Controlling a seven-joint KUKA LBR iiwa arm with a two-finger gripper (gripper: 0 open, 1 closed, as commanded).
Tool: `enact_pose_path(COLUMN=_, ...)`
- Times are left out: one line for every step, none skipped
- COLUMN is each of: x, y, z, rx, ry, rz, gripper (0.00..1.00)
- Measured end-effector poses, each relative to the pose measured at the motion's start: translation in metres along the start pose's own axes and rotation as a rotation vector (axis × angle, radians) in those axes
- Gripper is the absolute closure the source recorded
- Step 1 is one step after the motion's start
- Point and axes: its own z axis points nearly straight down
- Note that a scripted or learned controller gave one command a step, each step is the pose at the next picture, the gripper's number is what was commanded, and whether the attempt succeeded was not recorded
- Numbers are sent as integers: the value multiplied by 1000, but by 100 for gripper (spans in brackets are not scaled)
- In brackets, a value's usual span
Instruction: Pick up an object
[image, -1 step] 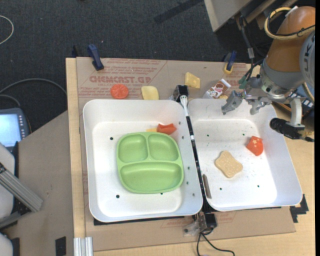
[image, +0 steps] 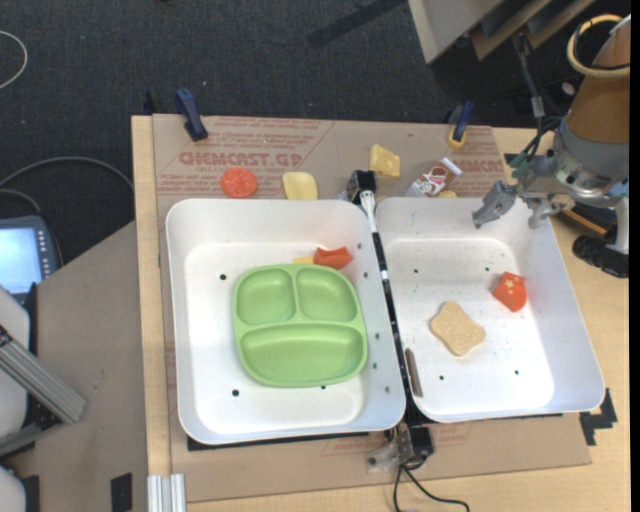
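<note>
Right bin (image: 560, 390) holds toast (image: 457, 329) (long axis diagonal); hand (image: 515, 203) spread above.

Bench (image: 150, 300) with two white bins (image: 190, 300) side by side

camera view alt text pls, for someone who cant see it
A grey robot arm's tool hangs over the far right corner of the right white bin, which holds a tan slice of toy bread and a small red toy. The left white bin holds a green divided plate and an orange toy piece.
</note>
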Motion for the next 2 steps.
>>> enact_pose_path(x=-54, y=-24, z=71, rx=10, ry=4, rz=1, gripper=0)
enact_pose_path(x=-51, y=-56, z=103, rx=8, ry=5, rz=-3, gripper=0)
